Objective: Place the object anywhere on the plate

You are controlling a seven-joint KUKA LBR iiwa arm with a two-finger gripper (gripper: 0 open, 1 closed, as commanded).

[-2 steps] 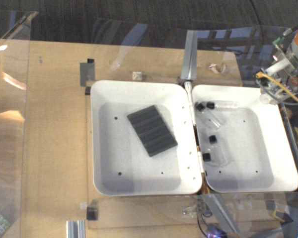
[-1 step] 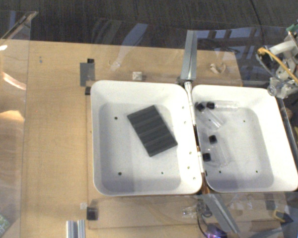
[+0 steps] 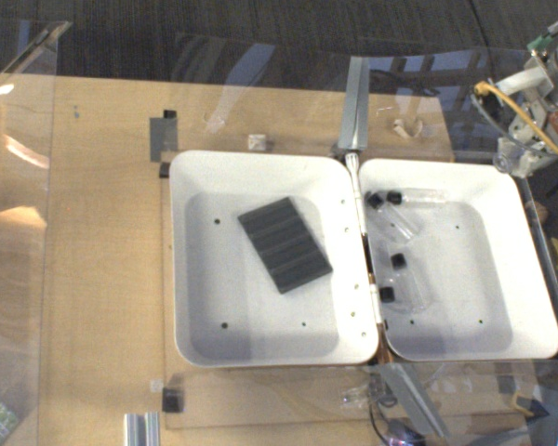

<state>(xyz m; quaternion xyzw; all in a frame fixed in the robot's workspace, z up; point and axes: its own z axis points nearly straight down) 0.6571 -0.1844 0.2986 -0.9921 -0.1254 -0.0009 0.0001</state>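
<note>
A dark grey ridged plate [image 3: 285,244] lies at a slant on the floor of the left bin [image 3: 195,342]. In the right bin [image 3: 502,342] lie three clear tubes with black caps. One tube [image 3: 417,196] rests along the far wall, a second [image 3: 402,240] sits near the middle left, and a third [image 3: 405,293] lies below it. My gripper [image 3: 523,154] hangs at the far right corner of the right bin, above its rim and well apart from the tubes. Nothing shows in its grasp.
A metal divider bar [image 3: 354,110] stands behind the seam between the bins. A small block [image 3: 257,142] and black clamps [image 3: 166,136] sit on the wooden bench beyond the left bin. Yellow cable [image 3: 516,114] loops around the wrist.
</note>
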